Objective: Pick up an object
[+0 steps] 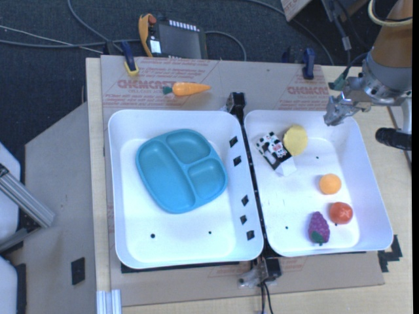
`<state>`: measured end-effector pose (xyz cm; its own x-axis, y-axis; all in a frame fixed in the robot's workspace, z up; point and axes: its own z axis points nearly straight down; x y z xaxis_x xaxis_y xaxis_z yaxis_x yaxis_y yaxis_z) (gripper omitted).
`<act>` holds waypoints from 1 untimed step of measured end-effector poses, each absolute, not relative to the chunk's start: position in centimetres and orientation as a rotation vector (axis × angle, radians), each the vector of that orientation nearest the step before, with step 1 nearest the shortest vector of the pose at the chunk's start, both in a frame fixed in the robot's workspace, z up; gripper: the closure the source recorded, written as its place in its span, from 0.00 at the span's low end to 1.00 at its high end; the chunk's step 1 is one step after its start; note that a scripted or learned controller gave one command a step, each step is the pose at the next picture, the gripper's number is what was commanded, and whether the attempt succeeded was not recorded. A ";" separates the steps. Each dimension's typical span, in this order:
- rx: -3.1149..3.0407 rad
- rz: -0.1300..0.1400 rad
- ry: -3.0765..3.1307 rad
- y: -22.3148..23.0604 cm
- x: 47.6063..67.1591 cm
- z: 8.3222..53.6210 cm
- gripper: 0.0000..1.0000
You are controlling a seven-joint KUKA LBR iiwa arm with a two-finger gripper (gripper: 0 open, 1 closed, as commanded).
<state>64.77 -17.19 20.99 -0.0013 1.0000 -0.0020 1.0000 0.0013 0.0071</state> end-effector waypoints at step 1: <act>2.215 0.006 2.219 -17.2 64.9 26.2 1.00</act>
<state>64.92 -17.19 26.21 -0.0018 1.0000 -0.0019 1.0000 0.0018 0.0077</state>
